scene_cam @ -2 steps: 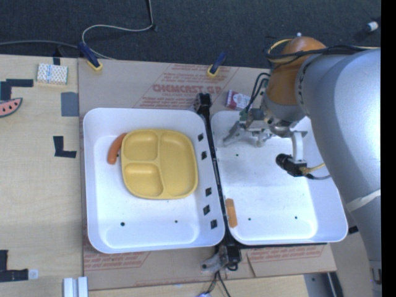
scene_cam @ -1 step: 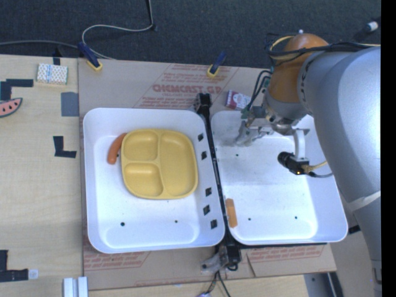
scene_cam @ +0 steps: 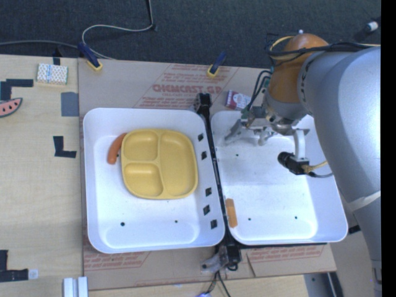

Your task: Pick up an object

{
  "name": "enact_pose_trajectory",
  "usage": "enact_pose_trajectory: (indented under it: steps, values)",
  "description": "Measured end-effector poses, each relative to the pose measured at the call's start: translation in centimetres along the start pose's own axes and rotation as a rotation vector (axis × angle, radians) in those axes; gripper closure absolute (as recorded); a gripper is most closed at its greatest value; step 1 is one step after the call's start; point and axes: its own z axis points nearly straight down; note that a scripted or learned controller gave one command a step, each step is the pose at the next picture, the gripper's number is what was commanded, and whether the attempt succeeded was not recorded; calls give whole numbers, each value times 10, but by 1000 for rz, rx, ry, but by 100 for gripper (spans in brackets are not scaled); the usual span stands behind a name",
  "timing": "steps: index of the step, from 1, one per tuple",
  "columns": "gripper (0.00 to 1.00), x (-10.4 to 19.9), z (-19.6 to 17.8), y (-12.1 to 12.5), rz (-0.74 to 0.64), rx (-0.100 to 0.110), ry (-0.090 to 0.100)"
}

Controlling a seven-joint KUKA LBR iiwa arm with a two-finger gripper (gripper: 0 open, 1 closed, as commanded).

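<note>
The objects lie in two white bins set side by side on the counter point(scene_cam: 37, 166). In the left bin point(scene_cam: 102, 228) sits one yellow plate point(scene_cam: 159, 163), a smooth moulded plastic piece with rounded corners and three sunken compartments. Tucked against the plate's upper-left edge lies one orange sausage-shaped piece point(scene_cam: 114, 148), slim and rounded at both ends, partly hidden under the plate's rim. The right bin point(scene_cam: 278, 221) holds one small orange piece point(scene_cam: 231, 212), short and stubby, resting hard against the bin's left wall by the black divider point(scene_cam: 210, 166) between the bins.

The jaws point(scene_cam: 247, 130) hover over the upper-left part of the right bin, well apart from the small orange piece. Thin metal parts splay out below the wrist, yet I cannot tell whether the jaws stand apart or together; nothing shows between them. The arm point(scene_cam: 346, 116) is smooth grey, with a glossy orange band point(scene_cam: 291, 73) above the wrist, and black cables loop off it.

Both bins are shallow, glossy and round-cornered, each with a few dark dots on the floor. They rest on a brown cardboard sheet point(scene_cam: 179, 85) printed in red. One small red-and-white packet point(scene_cam: 235, 99) lies on the cardboard above the right bin, and two blue-and-yellow clips point(scene_cam: 90, 55) pin its upper edge
</note>
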Motion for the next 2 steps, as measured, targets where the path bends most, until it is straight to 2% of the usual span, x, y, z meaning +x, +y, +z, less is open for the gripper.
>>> enact_pose_trajectory:
  steps: [1, 2]
  values:
    - [0, 2, 20, 12, 2, 1, 5]
    - [100, 2, 9, 12, 1, 0, 3]
